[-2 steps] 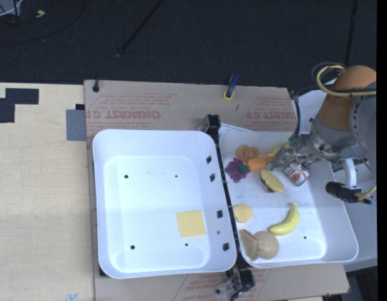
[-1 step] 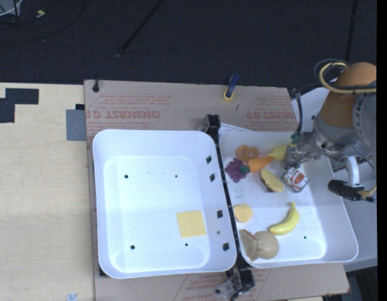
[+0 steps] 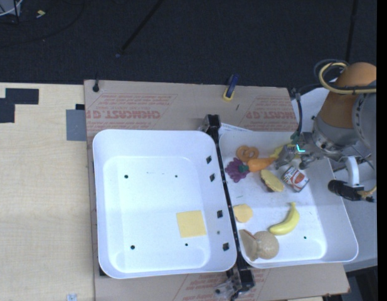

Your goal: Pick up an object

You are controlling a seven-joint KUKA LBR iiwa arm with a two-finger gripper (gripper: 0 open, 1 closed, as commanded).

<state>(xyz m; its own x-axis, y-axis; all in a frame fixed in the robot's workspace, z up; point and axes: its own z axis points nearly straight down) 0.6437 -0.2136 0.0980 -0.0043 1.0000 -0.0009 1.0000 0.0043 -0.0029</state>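
— Hovering low in the right bin [image 3: 344,243], the claw [image 3: 292,162] sits just beside a small can [image 3: 296,179]. Is it gripping?
— Can't tell; its tips blur together.

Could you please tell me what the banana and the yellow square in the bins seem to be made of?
Banana: likely moulded plastic, since its yellow is even and smooth. Yellow square: probably a flat plastic or foam toy cheese slice, with a matte look; the view is too coarse to be sure.
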